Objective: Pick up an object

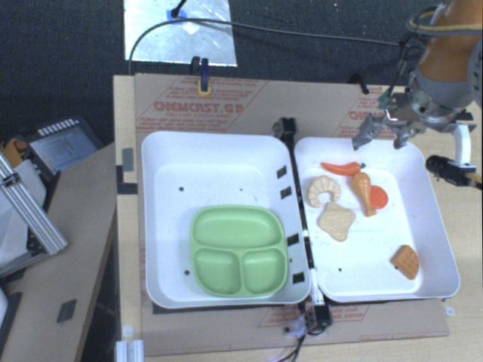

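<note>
Camera view: tool (383, 132) hangs spread wide and holding nothing above the right bin's (434, 202) far rim. Near below lies the chili pepper (342, 168), likely light, stiff, slippery plastic; best pinched across its middle.

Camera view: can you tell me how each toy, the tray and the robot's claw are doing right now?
Two-finger gripper: open, above right bin's far edge, holding nothing.
Green three-compartment plastic tray: flat in left bin.
Red chili pepper toy: lying flat.
Orange drumstick toy: lying flat, over a red disc.
Pale shrimp toy: lying curled.
Beige bread slice toy: flat.
Brown waffle-like toy: alone near corner.
</note>
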Robot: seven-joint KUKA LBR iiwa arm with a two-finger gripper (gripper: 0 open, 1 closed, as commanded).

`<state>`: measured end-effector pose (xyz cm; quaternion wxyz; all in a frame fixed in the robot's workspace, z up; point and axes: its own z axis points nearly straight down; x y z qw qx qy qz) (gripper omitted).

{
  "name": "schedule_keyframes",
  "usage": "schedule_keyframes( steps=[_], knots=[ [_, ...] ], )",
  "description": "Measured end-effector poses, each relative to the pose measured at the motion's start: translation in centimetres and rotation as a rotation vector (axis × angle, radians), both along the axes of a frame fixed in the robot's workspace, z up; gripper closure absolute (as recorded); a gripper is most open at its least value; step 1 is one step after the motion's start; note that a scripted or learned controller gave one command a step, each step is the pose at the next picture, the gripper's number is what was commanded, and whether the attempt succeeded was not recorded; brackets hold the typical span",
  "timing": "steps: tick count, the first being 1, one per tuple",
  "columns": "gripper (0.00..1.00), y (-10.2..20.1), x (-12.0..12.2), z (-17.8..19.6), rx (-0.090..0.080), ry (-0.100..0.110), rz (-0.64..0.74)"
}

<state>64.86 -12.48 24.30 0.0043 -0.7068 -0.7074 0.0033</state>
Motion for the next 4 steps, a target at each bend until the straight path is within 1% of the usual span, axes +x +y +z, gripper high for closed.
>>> schedule_keyframes(
  steps=[1,3,4],
  knots=[
    [0.00,0.0,0.2,0.8,-0.002,-0.012,0.002],
    [0.00,1.1,0.0,-7.9,-0.001,-0.010,0.004],
    [0.00,0.8,-0.3,-13.6,-0.007,-0.020,0.001]
  ],
)
